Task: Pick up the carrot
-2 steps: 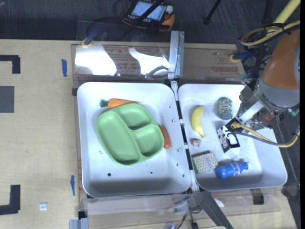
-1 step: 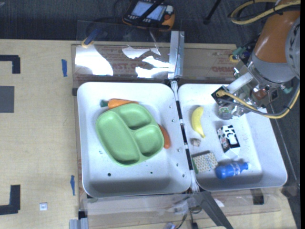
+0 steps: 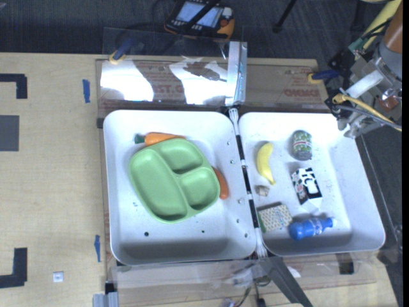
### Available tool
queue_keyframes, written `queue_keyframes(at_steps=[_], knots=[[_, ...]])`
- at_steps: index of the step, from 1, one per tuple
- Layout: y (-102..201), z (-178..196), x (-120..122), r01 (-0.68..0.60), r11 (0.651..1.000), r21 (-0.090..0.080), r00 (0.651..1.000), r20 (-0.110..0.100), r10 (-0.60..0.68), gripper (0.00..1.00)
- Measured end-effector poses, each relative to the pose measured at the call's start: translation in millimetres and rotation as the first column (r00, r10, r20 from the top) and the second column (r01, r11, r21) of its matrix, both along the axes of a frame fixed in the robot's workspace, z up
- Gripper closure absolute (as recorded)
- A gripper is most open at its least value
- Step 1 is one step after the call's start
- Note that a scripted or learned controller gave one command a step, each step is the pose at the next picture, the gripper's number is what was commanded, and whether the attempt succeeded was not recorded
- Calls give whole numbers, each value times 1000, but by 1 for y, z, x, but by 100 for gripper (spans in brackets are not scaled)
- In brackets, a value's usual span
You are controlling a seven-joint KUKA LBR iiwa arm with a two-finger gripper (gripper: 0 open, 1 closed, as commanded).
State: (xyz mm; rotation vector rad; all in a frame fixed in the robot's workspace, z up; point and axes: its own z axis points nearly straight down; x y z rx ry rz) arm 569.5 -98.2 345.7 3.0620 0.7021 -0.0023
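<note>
Lying nearest in the right bin, a blue bottle sits beside a patterned pouch. Farther back in the left bin, the carrot peeks from behind a green plate. Whether the arm's jaws at the upper right are spread, I cannot tell.
</note>
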Motion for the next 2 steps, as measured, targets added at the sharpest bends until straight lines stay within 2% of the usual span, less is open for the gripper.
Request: queue_keyframes(at_steps=[1, 2], knots=[[-42, -46, 17, -2, 1000, 2, 1000, -3, 2, 100], [-42, -116, 10, 138, 990, 2, 990, -3, -138, 100]])
